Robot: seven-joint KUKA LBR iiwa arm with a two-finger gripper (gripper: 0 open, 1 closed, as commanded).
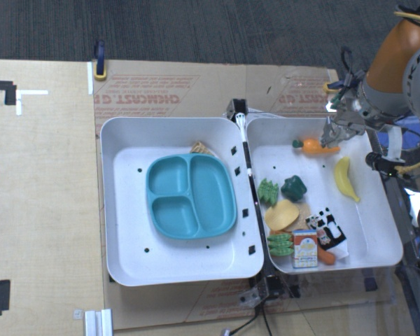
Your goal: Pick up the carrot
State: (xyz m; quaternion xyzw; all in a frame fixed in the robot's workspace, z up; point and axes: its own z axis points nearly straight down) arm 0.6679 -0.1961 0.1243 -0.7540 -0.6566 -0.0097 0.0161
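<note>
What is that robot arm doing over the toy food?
The robot arm's gripper is down in the right bin, right at the orange carrot near the back wall. It is trying to pick the carrot up, but the carrot looks like it is lying on the bin floor. A banana, some green vegetables and a small juice carton lie nearby. The left bin has a blue divided plate in it.
</note>
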